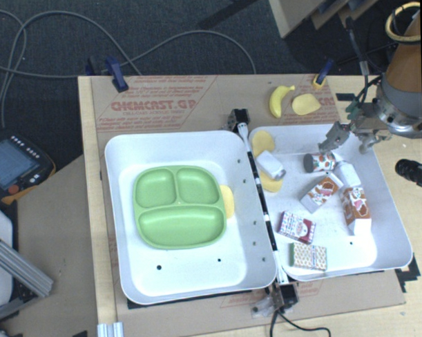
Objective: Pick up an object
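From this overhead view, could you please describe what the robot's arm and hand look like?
The arm is grey metal with an orange-brown band above the wrist. Its hand is a small grey metal piece, and thin dark cables run up from the wrist area.

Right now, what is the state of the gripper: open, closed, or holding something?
Gripper: over the right bin, above the small can; open or closed cannot be told, nothing visibly held.

green tray (pixel 178 207), yellow banana (pixel 280 100), white bins (pixel 121 160)
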